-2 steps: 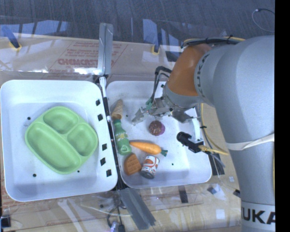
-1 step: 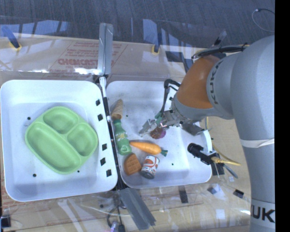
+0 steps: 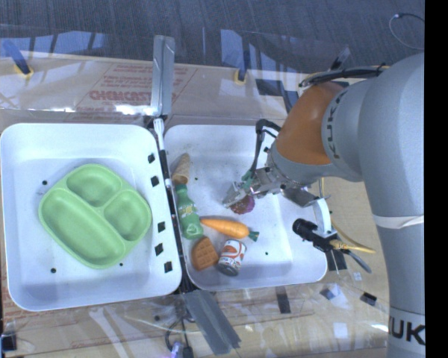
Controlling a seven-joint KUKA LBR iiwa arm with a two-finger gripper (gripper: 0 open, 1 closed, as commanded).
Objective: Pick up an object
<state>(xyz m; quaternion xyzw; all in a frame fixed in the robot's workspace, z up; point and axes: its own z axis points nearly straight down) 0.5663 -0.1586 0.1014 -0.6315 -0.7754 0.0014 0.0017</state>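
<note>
Just at the gripper's [image 3: 237, 195] five o'clock, a dark red lump [image 3: 245, 205] touches it; whether it grips, I cannot tell.

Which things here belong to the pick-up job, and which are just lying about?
Job: end effector, dark red object right by it, right bin.
Lying about: carrot, can, green bottle, cone, brown biscuit, green divided plate, left bin.

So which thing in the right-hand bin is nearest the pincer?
The small dark red piece, right beside the pincer; the orange carrot, can and green bottle lie farther off.
</note>
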